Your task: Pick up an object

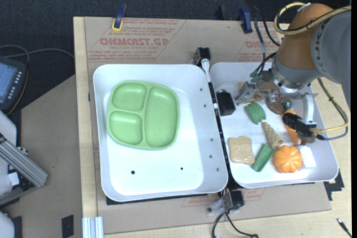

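The right bin (pixel 329 161) holds several toy foods: a ridged green piece (pixel 255 112), a tan cracker-like slab (pixel 241 149), a green stick (pixel 262 157), a beige cone (pixel 271 134), an orange pumpkin (pixel 287 159) and an orange carrot-like piece (pixel 292 121). My gripper (pixel 260 92) hangs low over the bin's far part, just above the ridged green piece and left of the carrot-like piece. The grey arm with its orange band (pixel 304 36) covers the bin's far right corner. I see nothing clearly held.
The left bin (pixel 167 175) bears a green divided plate (pixel 144 114). A black block (pixel 225 102) sits on the divider between the bins. Cables loop around the arm at the right. Clamps stand at the bench's far edge.
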Tool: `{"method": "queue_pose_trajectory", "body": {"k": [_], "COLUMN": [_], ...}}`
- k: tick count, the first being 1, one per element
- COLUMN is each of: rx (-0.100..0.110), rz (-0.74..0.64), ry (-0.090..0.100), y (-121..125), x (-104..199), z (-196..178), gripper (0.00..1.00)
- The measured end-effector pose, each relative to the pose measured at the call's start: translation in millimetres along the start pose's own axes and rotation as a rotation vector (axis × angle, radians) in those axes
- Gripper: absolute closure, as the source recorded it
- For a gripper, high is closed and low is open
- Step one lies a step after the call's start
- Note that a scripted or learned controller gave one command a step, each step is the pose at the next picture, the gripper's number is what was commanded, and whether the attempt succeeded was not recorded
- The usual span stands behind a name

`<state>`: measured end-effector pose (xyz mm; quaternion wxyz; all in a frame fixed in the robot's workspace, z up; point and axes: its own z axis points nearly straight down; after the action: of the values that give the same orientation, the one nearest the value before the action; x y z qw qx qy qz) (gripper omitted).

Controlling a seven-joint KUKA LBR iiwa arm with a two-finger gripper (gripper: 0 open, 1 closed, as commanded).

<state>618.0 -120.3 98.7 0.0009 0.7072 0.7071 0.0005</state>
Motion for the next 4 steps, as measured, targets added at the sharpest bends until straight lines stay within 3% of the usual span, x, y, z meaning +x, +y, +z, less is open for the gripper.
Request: {"method": "queue_pose_trajectory", "body": {"k": [1,3,4], "rx": [-0.003,-0.007,-0.003], "rz": [0.002,-0.001,-0.001], "ry": [-0.001,-0.002,-0.001], "y": [0.8,2.8,3.7], "x": [-0.6,-1.8,-1.8], "z": [-9.7,-117.2,-127.2], "gripper": [1.0,1.0,1.0]}}
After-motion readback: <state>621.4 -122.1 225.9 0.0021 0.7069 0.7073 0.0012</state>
